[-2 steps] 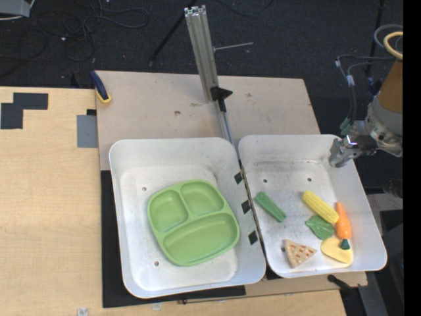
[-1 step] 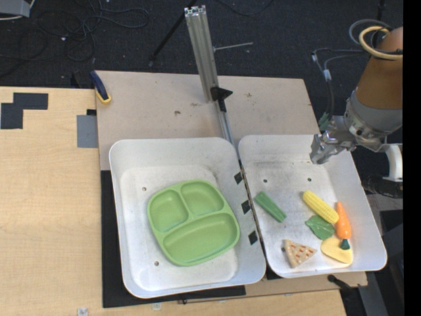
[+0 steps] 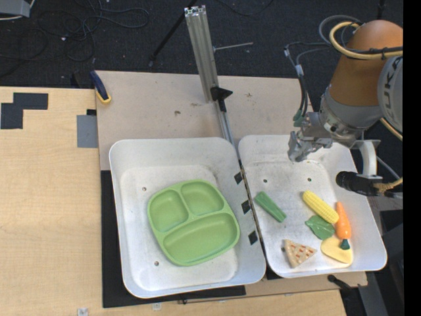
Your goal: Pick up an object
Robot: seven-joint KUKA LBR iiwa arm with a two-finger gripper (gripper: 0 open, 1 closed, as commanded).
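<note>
My gripper (image 3: 300, 151) hangs over the far part of the right bin (image 3: 276, 170), with nothing seen between its fingers. Nearer the camera in that bin lie a green block (image 3: 270, 207), a yellow corn cob (image 3: 320, 206), an orange carrot (image 3: 343, 220), a dark green leafy piece (image 3: 320, 228), a yellow wedge (image 3: 337, 250) and a pizza slice (image 3: 298, 253). All of these lie well apart from the gripper.
The left bin (image 3: 131, 176) holds a green divided plate (image 3: 193, 222). An upright metal post (image 3: 203, 51) stands behind the bins, with a rod running down between them. A blue and yellow tool (image 3: 100, 87) lies at the bench's far left.
</note>
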